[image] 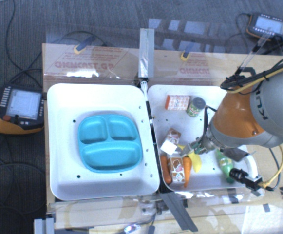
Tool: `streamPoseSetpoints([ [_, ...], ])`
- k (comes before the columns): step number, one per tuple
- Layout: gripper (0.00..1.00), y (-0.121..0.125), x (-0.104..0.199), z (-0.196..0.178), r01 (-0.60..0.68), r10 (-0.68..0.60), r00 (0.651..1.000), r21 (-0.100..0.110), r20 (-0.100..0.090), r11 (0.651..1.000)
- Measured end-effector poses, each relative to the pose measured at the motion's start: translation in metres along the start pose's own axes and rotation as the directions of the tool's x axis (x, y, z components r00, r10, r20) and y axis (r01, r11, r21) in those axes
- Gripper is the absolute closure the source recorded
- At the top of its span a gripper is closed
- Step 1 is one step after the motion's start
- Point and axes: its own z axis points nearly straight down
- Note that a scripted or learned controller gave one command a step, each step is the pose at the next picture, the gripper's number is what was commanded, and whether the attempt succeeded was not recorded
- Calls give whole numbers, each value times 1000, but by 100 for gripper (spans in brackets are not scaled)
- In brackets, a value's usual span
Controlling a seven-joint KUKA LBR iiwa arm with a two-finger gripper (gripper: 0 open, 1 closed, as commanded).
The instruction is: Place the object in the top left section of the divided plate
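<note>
Blue three-section plastic plate: centred in left white bin. Right white bin: yellow banana-shaped toy, orange carrot toy, green bottle, small tin, red-white carton. Gripper: low beside the banana toy; grip state cannot be told.

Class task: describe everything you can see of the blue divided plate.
The plate is light blue, glossy like plastic, a rounded rectangle with a raised rim. Ridges split it into three sections: two small ones at the top, side by side, and one wide one below. All three show only bare blue. It lies flat near the middle of the left bin, resting on the bin's floor, clear of its walls. Nothing else touches it.
</note>
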Motion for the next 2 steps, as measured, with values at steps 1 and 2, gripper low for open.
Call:
streamPoseSetpoints([
  [1, 100, 42, -54, 16, 449, -448, 893, 10, -42, 894],
  [2, 100, 103, -7, -77, 663, -662, 747, 1, -54, 748],
])
